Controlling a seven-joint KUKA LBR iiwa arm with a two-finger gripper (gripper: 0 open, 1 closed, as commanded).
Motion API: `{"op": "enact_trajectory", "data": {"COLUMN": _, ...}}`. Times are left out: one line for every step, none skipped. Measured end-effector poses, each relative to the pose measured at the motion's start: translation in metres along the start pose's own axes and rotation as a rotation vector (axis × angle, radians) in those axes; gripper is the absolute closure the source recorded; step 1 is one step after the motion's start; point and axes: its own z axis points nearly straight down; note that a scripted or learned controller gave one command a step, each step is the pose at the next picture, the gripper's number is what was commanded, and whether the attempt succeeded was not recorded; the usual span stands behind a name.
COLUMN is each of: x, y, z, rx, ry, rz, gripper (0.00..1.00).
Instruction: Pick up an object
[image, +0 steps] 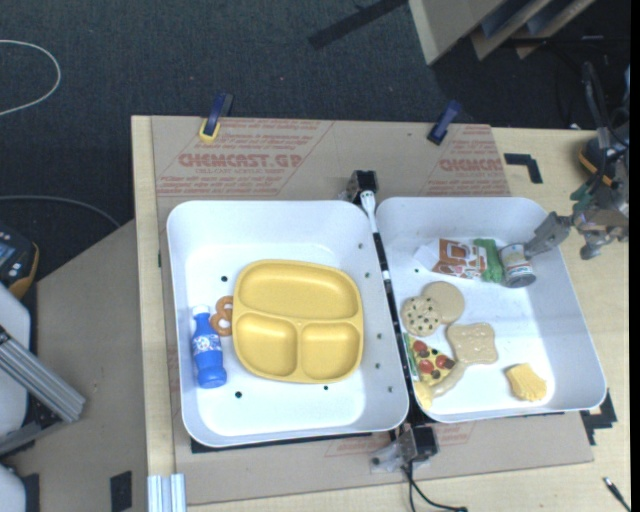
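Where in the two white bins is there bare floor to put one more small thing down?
Left bin: a wide bare strip along the far wall, above the yellow tray, and a narrower one along the near wall. Right bin: a bare patch between the can, the toast and the right wall. Crowded: near the divider, where cookie, toast and pizza slice lie packed.

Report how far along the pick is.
Nothing looks picked yet. The gripper sits at the right bin's far right edge, beside the small can, with nothing visibly held. The cookie, toast and pizza slice lie untouched. Left: grasp and lift one object.
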Motion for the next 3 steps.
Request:
{"op": "enact_trajectory", "data": {"x": 0.001, "y": 0.003, "z": -0.008, "rx": -0.014, "ry": -0.004, "rz": -0.004, "gripper": 0.00}}
{"op": "enact_trajectory", "data": {"x": -0.005, "y": 0.002, "z": 0.037, "rx": -0.008, "ry": -0.002, "rz": -0.003, "gripper": 0.00}}
{"op": "enact_trajectory", "data": {"x": -0.006, "y": 0.008, "z": 0.081, "rx": -0.008, "ry": -0.001, "rz": -0.004, "gripper": 0.00}}
